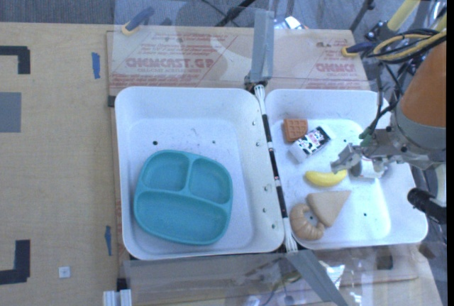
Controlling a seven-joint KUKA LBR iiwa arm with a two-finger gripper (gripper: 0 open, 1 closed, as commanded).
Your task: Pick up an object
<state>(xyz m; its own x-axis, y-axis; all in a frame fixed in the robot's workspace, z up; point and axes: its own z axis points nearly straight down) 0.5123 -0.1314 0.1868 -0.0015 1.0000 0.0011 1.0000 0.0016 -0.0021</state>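
From my screen the claw [352, 161] sits at the right of the frame, low over the right bin [369, 223], hanging from the grey arm [418, 128] with its orange band [429, 88]. I cannot tell how far the claw is spread, and I see nothing clamped in it. Just below and left of it, very close to its tip, lies a yellow banana [325, 178] on the bin floor. Whether the two touch I cannot make out.

Further left and up lies a small black-and-white carton [310, 143] on its side, and just above it a brown waffle [295, 129]. Below the banana rests a tan wedge [330, 204], touching a ring-shaped pastry [306, 221] at the bin's lower left corner.

Across the divider, the left bin [177, 109] holds a teal plate with three compartments [184, 196], lying flat in its lower half.

Both bins sit on a tan worktop [57, 155], with clear sheets printed in red lettering [177, 59] behind them at the top of the frame. Yellow cables [397, 42] bundle at the upper right.
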